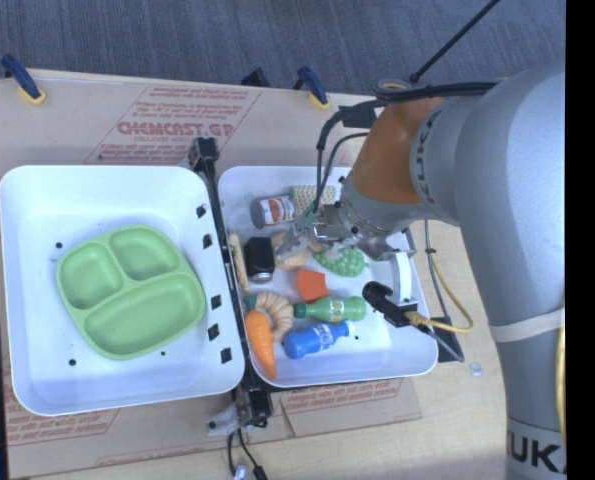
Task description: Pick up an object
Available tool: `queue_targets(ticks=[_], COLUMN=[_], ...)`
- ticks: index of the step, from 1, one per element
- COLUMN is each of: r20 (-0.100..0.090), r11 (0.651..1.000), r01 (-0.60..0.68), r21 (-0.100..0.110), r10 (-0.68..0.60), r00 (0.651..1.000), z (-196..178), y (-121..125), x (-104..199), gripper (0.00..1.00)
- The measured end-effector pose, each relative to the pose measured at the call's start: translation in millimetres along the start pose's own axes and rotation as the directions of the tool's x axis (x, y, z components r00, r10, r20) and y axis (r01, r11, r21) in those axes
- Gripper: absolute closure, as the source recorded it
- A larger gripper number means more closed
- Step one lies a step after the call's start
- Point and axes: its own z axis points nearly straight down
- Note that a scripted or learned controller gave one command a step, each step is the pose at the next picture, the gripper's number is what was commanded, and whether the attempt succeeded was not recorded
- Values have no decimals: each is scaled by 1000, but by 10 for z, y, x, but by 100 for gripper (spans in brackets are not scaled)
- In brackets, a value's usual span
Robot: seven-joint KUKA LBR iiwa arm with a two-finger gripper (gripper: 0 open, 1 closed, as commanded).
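Note:
The right bin [407,363] holds several small toys: a red can [273,210], a black block [260,257], an orange block [311,285], a green bumpy toy [344,262], a green bottle [332,310], a blue bottle [314,339], a carrot [260,340] and a tan pretzel-like piece [274,305]. My gripper [312,236] hangs low over the bin's upper middle, just above a tan toy [294,259] and beside the green bumpy toy. The arm's wrist covers the fingers from this angle.
The left bin [37,183] holds a green divided plate [130,290]. A black clip rail [213,248] runs between the bins. Blue clamps [23,78] [312,85] pin the cardboard at the bench's far edge. The arm's bulk covers the right bin's far right side.

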Motion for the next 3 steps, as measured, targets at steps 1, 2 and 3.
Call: queue_targets(ticks=[1,2,3], r20=[13,2,2], r11=[1000,1000,1000], r01=[-3,4,4], r21=[4,6,6], r10=[3,-4,-4], r00=[1000,1000,1000], z=[195,106,107], y=[659,667,665], x=[188,248,249], gripper=[0,100,0])
